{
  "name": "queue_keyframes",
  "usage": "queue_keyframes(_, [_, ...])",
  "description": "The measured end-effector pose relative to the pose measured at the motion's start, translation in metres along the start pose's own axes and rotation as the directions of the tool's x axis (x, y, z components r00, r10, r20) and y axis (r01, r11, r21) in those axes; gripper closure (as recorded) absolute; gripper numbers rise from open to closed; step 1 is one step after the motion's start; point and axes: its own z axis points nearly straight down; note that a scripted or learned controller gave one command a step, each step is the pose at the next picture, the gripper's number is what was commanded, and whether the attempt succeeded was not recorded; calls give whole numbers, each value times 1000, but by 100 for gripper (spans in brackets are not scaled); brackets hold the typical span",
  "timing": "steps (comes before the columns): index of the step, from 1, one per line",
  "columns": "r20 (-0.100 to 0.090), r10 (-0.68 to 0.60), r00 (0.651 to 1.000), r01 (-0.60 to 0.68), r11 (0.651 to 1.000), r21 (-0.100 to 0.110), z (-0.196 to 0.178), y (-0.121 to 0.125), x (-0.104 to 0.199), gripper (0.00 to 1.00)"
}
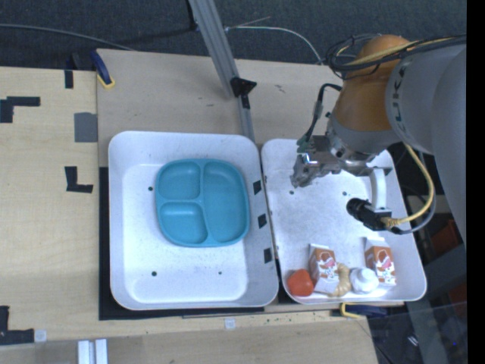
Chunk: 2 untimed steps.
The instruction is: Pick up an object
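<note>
Wooden bench (174,89): two shallow white plastic bins. Left bin (121,226): blue three-compartment plate (202,202). Right bin (318,218), near edge: two small red-and-white cartons (324,268) (380,264), print unreadable; round red-orange ball (301,282). Hand (305,171) over right bin's far-left area, well apart from these; finger state undeterminable.

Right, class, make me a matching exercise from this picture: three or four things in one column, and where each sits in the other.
Things:
1. blue plate
2. orange ball
3. claw
4. blue clip

Places:
A. bench, far left corner
B. middle of the left bin
C. above the right bin's far end
D. right bin's near edge, beside a small carton

Pairs: 1-B, 2-D, 3-C, 4-A
</note>
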Motion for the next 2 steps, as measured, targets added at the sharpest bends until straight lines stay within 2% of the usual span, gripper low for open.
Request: queue_keyframes(2, [0,-2,1000,2,1000,-2,-31,-21,106,100])
